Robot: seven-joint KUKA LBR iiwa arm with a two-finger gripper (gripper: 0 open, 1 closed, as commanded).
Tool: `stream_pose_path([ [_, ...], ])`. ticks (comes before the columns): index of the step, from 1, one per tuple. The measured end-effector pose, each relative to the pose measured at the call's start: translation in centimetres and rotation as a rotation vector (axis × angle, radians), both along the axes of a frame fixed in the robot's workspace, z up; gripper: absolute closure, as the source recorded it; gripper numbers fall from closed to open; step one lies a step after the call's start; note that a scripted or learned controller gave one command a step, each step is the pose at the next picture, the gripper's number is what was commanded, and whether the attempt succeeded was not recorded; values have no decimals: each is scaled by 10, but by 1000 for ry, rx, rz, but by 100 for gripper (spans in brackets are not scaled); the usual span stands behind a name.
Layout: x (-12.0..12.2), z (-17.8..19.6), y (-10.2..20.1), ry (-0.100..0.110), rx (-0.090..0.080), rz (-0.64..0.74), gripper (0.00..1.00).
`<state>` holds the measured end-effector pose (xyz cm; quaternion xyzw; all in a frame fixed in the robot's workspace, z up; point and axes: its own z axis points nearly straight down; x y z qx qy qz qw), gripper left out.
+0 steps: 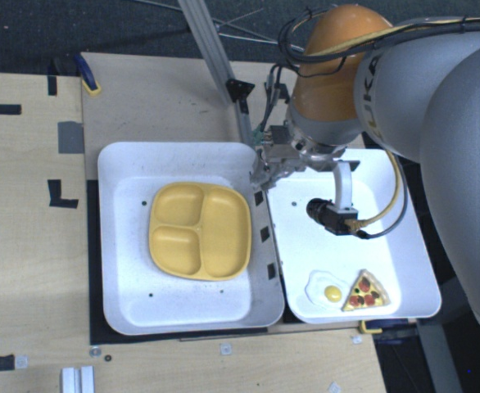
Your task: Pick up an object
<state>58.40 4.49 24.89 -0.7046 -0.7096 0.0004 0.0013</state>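
Presently: pincer (264, 170), grip state not discernible, over right bin's (404, 219) far-left corner; toy fried egg (324, 289) and pizza slice (365, 292) at its near edge; travel nearward, descend centred on one.

Open floor between arm (338, 105) and pizza slice (364, 292)

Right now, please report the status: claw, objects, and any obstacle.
Claw above the divide between the bins, nothing seen in it. Fried egg toy and pizza slice toy at right bin's near edge. Yellow divided plate in left bin.
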Motion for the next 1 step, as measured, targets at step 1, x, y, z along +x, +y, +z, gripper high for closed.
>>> stream_pose_path([
  [1,-6,-25,49,3,-1,-1,100],
])
